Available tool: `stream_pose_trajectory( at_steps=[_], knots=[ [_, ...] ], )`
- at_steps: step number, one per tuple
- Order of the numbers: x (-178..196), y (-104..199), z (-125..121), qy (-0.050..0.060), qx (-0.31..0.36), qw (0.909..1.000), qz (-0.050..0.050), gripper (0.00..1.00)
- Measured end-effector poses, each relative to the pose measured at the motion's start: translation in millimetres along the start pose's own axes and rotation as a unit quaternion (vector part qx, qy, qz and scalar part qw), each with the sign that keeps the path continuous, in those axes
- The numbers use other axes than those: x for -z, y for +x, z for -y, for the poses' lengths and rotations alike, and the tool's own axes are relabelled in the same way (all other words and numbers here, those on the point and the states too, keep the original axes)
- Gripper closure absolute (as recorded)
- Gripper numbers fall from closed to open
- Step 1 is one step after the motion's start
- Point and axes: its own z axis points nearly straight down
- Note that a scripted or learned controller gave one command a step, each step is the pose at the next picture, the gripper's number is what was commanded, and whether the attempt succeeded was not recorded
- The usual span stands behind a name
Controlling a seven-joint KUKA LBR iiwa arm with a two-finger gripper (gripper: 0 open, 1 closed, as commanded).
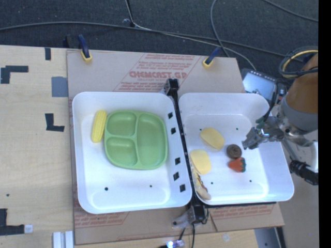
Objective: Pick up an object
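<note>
Two white bins sit side by side on the table. The left bin (88, 190) holds a green tray (136, 140) with three compartments, lying flat near the middle, and a yellow corn cob (98, 126) lying just beside the tray's left edge, along it.

The right bin (269, 187) holds several small things. A pale yellow piece (212, 138) lies near the middle. A second yellow piece (200, 161) lies nearer the dividing wall, with a tan, brownish item (201, 188) just below it against that wall; what that item is cannot be told. A dark brown round piece (234, 151) lies right of centre, and a small red piece with a green tip (237, 165) lies just below it, close to touching.

The arm reaches in from the right, over the right bin's right rim. The tool (253, 140) hangs just right of the brown round piece, apart from it. Whether its fingers are open or closed cannot be told, and nothing is seen between them.
</note>
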Motion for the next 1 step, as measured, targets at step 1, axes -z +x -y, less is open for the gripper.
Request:
stream_pose_trajectory(
  at_steps=[1],
  knots=[
    [-7.7,48.3,-6.4,0.002,0.002,1.0,-0.001,1.0]
  ],
)
